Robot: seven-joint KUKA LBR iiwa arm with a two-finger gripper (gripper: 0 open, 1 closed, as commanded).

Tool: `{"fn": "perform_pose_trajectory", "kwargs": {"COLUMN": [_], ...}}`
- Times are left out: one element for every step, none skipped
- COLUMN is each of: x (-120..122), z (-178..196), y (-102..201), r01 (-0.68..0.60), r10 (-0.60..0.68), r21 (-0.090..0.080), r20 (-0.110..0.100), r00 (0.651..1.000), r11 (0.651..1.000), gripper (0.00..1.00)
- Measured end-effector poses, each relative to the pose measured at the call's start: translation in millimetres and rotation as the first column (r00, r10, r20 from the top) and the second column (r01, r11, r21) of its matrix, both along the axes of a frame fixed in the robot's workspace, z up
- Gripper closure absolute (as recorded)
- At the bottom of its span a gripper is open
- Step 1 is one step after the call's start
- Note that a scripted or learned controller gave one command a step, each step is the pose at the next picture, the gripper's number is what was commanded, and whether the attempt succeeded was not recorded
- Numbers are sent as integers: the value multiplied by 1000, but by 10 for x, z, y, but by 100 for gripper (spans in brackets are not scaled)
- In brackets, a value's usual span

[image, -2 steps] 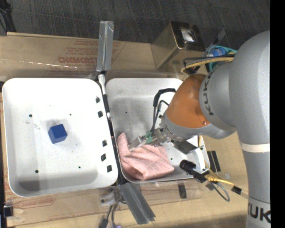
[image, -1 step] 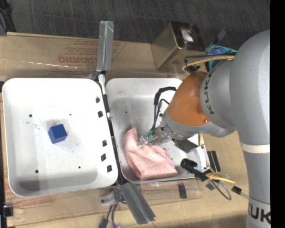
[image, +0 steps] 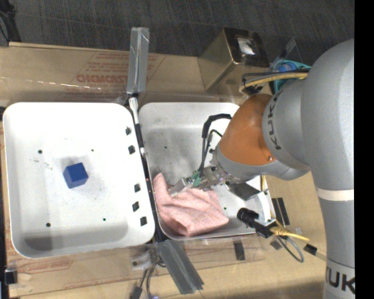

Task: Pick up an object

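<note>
A pink cloth (image: 188, 209) lies crumpled in the near part of the right bin (image: 174, 129). A blue cube (image: 76, 174) sits in the left bin (image: 25, 123), left of its middle. My gripper (image: 198, 180) hangs low over the right bin, right at the cloth's upper edge. The wrist and its orange band (image: 249, 136) hide most of the fingers, so their stance is unclear. The cloth appears to touch the gripper's tip, but a hold on it is not visible.
A metal divider (image: 137, 61) runs between the two bins. A brown cardboard box (image: 227, 55) stands behind the right bin. The arm covers the right bin's right half.
</note>
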State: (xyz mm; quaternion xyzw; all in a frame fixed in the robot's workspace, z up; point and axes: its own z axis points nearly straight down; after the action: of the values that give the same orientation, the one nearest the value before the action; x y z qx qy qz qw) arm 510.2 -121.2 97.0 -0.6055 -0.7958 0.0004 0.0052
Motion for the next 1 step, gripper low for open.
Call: {"fn": "perform_pose_trajectory", "kwargs": {"x": [7], "z": [61], "y": [0], "r01": [-4], "r10": [4], "r21": [1], "r20": [-6], "r00": [1000], "r11": [1000], "gripper": [100]}}
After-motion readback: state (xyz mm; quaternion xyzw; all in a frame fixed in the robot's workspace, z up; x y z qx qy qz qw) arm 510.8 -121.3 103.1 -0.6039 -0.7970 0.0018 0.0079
